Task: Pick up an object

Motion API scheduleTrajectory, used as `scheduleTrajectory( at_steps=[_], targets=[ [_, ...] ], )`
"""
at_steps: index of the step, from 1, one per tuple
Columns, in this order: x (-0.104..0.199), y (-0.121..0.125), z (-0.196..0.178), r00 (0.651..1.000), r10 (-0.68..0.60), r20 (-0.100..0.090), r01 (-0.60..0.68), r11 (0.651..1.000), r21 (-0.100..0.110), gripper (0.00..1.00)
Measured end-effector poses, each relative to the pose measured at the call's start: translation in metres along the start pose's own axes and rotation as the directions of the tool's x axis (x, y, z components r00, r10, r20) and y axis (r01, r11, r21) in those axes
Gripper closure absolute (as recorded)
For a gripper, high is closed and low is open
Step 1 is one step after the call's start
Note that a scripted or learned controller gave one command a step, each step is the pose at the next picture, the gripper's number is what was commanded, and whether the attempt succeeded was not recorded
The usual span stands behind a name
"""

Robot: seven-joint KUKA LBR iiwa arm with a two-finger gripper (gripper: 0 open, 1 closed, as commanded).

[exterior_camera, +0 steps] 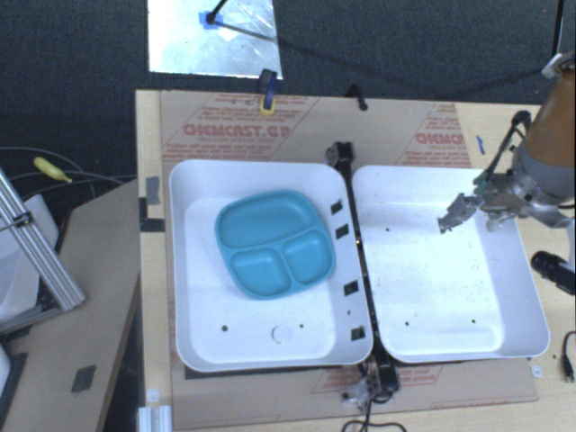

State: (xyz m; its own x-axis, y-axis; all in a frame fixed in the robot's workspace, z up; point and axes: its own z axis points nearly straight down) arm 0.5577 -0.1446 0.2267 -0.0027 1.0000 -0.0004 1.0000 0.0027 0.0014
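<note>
— While the surface (225, 124) carries two bins, where is anything to pick?
— A blue divided plate (274, 243) lies in the left bin (193, 331). The end effector (461, 211) hovers over the right bin (513, 322); open or closed, I cannot tell. Descending there risks grasping nothing.

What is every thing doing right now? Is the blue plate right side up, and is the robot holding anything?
blue plate: lying flat in the left bin, right side up, its three compartments facing up.
left bin: holds the blue plate.
right bin: sits beside the left bin, with the pincer above it.
pincer: over the right bin's upper part, nothing seen between its fingers.
</note>
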Motion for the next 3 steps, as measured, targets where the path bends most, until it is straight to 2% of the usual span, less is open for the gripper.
scheduleTrajectory(
  at_steps=[1,2,3],
  targets=[
    [0.009,-0.058,-0.002,1.000,0.002,-0.001,-0.002,1.000,0.002,0.00],
    [0.115,-0.030,0.045,1.000,-0.012,-0.005,0.012,1.000,0.003,0.00],
    [0.182,0.001,0.042,1.000,-0.008,-0.003,0.008,1.000,-0.003,0.00]
  ],
)
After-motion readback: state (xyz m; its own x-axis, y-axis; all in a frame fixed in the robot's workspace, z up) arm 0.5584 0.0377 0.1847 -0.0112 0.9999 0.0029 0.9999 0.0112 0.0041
